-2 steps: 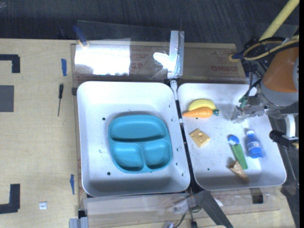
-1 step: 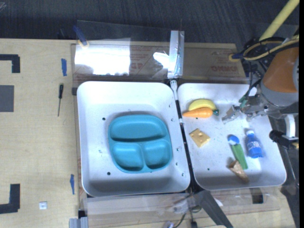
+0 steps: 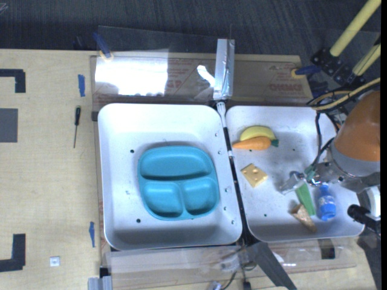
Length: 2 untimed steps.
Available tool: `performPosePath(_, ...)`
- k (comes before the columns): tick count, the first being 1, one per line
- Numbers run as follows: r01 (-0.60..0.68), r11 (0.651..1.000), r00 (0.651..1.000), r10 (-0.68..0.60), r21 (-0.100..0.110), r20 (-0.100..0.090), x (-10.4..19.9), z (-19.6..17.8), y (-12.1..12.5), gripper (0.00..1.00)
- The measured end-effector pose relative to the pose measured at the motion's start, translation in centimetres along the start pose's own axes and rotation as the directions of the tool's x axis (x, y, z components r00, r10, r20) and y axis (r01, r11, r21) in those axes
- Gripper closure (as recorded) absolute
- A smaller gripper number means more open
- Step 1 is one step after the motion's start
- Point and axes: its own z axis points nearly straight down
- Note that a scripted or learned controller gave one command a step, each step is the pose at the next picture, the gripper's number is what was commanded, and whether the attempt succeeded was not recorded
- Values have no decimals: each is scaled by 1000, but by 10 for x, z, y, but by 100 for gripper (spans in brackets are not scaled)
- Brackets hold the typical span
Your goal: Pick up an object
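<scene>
Right, six loose items, all in the right bin [image 3: 266,222]. Counted:
- 1 green stick-shaped item [image 3: 306,199], lying just below the gripper [image 3: 292,182] and closest to it; can't tell if they touch.
- 1 small blue bottle [image 3: 326,203], just right of the green item and roughly parallel to it.
- 1 brown piece [image 3: 303,216] at the green item's lower end; too small to identify.
- 1 yellow cheese wedge [image 3: 254,174], left of the gripper, clearly apart from it.
- 1 toy carrot [image 3: 251,144] and 1 toy banana [image 3: 258,132], touching each other near the bin's upper left.

Gripper state: cannot tell, the view doesn't resolve it. It sits low over the bin's right half with nothing visibly held. The arm's orange band [image 3: 363,128] is above and to its right, with black cables around it.

The left bin [image 3: 115,162] holds 1 light-blue divided plate [image 3: 177,180] with three compartments: one long one at the top, two smaller ones below.

Elsewhere:
- 1 clear plastic sheet [image 3: 157,71] standing behind the bins, heavy glare on it.
- Reddish print on the cardboard [image 3: 284,80] behind them, not legible.
- 1 small screwdriver [image 3: 77,124] on the bench to the left.
- 3 bits of blue tape, one at [image 3: 81,84].
- 2 black corner marks [image 3: 16,80] and 1 grey square [image 3: 7,125] at the bench's left edge.
- 2 yellow poles [image 3: 360,20] at the upper right.
</scene>
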Motion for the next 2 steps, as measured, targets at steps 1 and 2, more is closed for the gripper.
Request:
performPosePath(1, -2, 1000, 1000, 2, -8, 5, -2, -11, 2, 100)
performPosePath(2, -57, 998, 998, 57, -6, 3, 46, -112, 57, 100)
